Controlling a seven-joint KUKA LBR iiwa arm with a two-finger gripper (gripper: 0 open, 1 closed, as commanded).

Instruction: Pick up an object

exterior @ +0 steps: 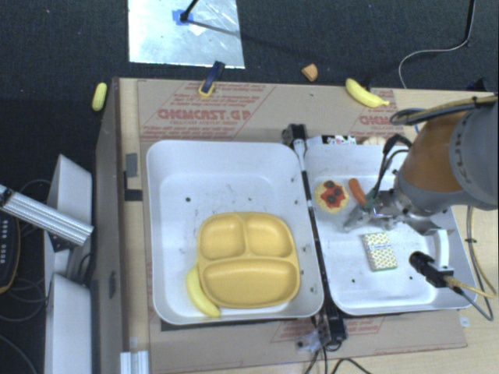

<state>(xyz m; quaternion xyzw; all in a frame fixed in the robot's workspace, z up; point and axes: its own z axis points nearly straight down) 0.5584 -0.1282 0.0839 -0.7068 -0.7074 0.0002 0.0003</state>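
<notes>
In the right bin (405, 298) lie a small round yellow toy pizza (333, 195) with red and dark toppings, an orange stick-shaped toy (357, 191) just right of it, and a pale patterned block (380, 251) nearer the front. My gripper (368, 212) hangs low in this bin, just below the orange toy and just above the patterned block. The grey arm with its orange band (437, 162) reaches in from the right. Nothing is visibly held.
The left bin (226, 166) holds a yellow divided plate (248, 257) with a yellow banana (200, 294) at its front left edge. Outside the bins, another banana (365, 92), an orange bit (310, 72) and a yellow piece (99, 96) lie near the bench's far edge.
</notes>
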